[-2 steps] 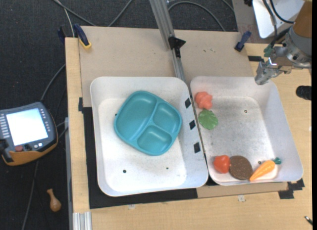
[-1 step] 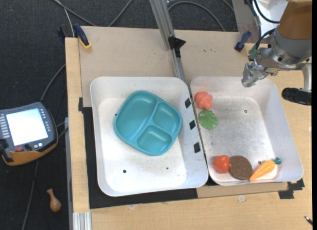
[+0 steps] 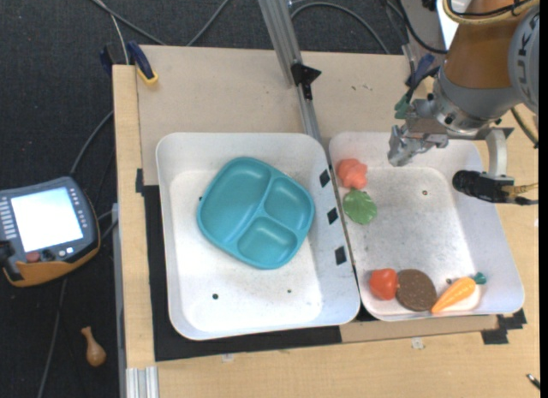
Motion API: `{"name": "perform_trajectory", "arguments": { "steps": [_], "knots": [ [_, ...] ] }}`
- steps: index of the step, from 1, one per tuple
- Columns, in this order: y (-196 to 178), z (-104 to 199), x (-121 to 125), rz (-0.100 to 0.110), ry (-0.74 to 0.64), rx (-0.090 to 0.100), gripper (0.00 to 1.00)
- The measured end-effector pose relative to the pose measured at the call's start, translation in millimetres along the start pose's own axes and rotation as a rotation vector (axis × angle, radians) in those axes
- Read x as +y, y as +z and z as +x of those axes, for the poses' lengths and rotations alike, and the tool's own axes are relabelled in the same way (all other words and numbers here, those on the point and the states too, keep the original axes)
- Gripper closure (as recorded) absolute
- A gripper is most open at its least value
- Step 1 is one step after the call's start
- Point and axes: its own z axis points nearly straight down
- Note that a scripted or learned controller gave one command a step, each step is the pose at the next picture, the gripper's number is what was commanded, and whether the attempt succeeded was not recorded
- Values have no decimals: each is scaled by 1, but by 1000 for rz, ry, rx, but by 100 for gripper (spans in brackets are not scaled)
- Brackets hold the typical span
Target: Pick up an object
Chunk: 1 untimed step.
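The tool (image 3: 402, 155) hangs over the far edge of the right bin (image 3: 492, 242), near that bin's far left corner. Whether it is wide or narrow cannot be told from here, and nothing shows in its grip.

In the right bin, a pink-orange toy (image 3: 350, 172) lies against the left wall near the far corner, with a green leafy toy (image 3: 360, 207) just beside it toward the near side. Along the near edge sit a red tomato (image 3: 384, 283), a brown round patty (image 3: 415, 289) touching it, and an orange carrot (image 3: 455, 294) at the patty's right.

The left bin (image 3: 184, 294) holds a teal divided plate (image 3: 255, 211), lying tilted near its middle.

Off the surface (image 3: 214, 88) to the left rests a handheld control pad (image 3: 43, 229).
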Motion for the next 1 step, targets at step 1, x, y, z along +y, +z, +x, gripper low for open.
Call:
{"name": "perform_trajectory", "arguments": {
  "steps": [1],
  "knots": [
    [-5,49,-8,-2,0,0,100]
  ]
}}
